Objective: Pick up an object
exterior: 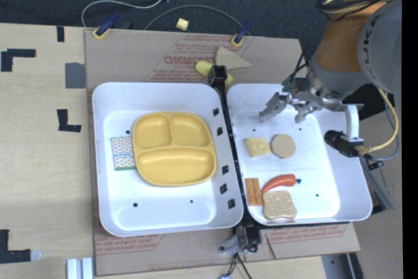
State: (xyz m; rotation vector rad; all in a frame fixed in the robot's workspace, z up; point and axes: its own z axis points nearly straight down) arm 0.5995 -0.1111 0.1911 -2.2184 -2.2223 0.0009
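**Two white bins on a cardboard sheet**

Brown cardboard lies under both bins, and its red print is too faint to read. Over the right bin, the gripper hangs with its two fingers spread apart, holding nothing. Just below it sit a yellow cheese block and a round cookie. Nearer the front lie a red chili, a cracker and toast. A yellow tray in the left bin partly hides a patterned sponge.

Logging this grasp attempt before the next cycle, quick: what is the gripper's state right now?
Gripper: open, fingers spread, holding nothing, above the right bin, up and away from the round cookie.
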